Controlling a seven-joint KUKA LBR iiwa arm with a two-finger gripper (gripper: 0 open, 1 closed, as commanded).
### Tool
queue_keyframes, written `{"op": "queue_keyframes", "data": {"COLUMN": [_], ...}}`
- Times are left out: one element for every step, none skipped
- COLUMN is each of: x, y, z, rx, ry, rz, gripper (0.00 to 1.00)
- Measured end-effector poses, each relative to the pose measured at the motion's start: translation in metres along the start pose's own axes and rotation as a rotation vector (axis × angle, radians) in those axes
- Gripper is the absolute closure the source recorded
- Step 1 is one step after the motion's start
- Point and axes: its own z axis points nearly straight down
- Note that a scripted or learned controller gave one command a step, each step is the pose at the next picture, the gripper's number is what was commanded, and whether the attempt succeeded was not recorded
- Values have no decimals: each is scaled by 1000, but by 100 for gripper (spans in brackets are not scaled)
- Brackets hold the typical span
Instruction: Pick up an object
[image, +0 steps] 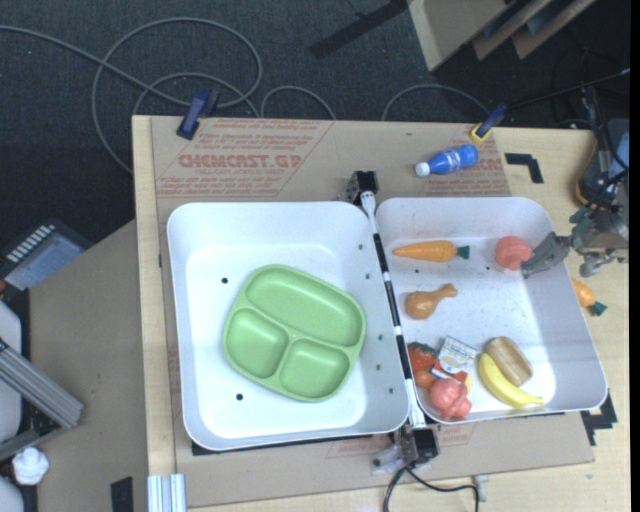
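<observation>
The gripper (548, 255) hangs over the right bin's (560, 395) right edge, its open-or-closed state impossible to tell; the nearest object, a pink ball (513, 252), lies just to its left, near the bin's far right corner.

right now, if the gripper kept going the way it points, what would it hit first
The gripper points left across the right bin, and the pink ball sits just ahead of its tip, so probably that first. Its height above the ball is unclear.
</observation>
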Motion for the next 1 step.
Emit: {"op": "queue_keyframes", "data": {"x": [-20], "y": [52], "z": [62], "rx": [0], "ry": [0], "rz": [-1], "gripper": [0]}}
